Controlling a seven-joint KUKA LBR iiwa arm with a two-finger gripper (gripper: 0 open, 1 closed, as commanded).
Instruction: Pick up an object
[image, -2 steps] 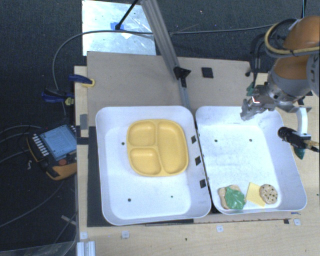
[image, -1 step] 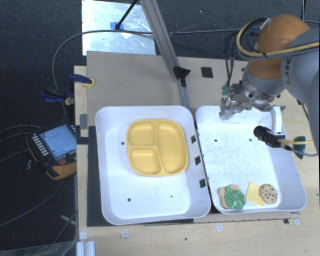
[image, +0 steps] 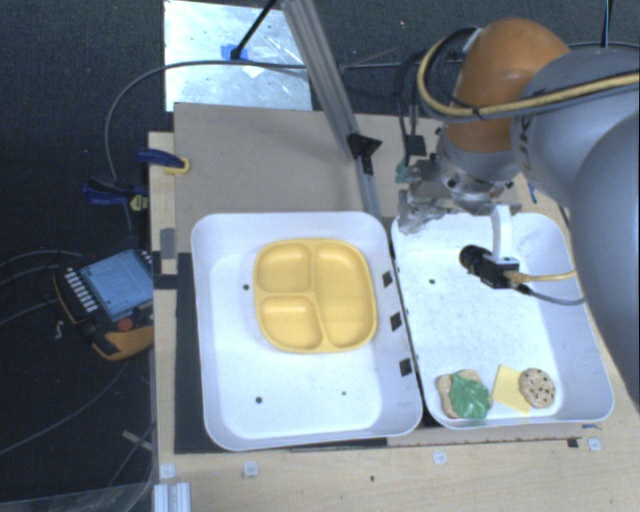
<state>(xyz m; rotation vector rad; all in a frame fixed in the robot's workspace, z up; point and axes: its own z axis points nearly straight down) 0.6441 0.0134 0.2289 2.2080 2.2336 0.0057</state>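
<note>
A yellow divided plate (image: 315, 295) lies in the left bin (image: 225, 380). Three small toy foods lie along the front edge of the right bin (image: 575, 330): a green leafy piece (image: 467, 396), a yellow cheese wedge (image: 511, 388) and a round chocolate-chip cookie (image: 538, 387). My gripper (image: 412, 214) hangs at the far left corner of the right bin, close to the wall between the bins and well away from the foods. I see nothing held in it.
A black cylinder with a yellow cable (image: 487, 266) hangs from the wrist over the right bin's middle. A slanted metal pole (image: 335, 95) crosses behind the bins. A blue-and-orange handheld device (image: 110, 300) lies left of the bench.
</note>
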